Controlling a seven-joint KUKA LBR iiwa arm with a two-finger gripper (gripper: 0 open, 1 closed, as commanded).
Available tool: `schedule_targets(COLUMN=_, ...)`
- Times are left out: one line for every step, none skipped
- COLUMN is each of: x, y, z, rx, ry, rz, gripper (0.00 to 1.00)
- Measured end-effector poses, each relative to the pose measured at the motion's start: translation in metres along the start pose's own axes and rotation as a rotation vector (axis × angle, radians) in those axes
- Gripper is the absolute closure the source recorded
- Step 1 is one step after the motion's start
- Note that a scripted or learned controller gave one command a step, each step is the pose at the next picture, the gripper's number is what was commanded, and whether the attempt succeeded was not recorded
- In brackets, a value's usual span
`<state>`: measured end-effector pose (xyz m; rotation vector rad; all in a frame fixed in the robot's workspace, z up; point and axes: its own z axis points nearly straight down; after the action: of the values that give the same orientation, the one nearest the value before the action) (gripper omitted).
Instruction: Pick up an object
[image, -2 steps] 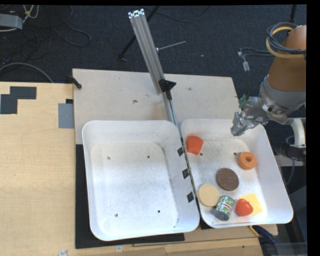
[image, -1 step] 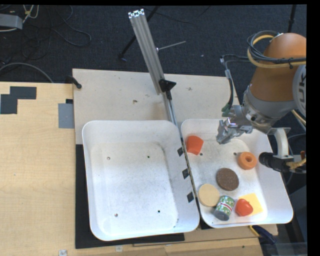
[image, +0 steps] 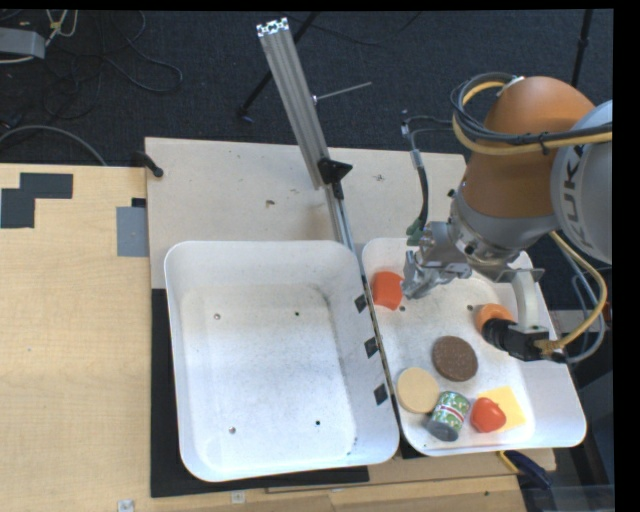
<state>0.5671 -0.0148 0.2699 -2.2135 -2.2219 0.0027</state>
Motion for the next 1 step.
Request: schedule_targets(x=0.0375, y=-0.0220, z=0.0150, rx=0.002, ry=-0.001, rz=0.001, gripper=1.00)
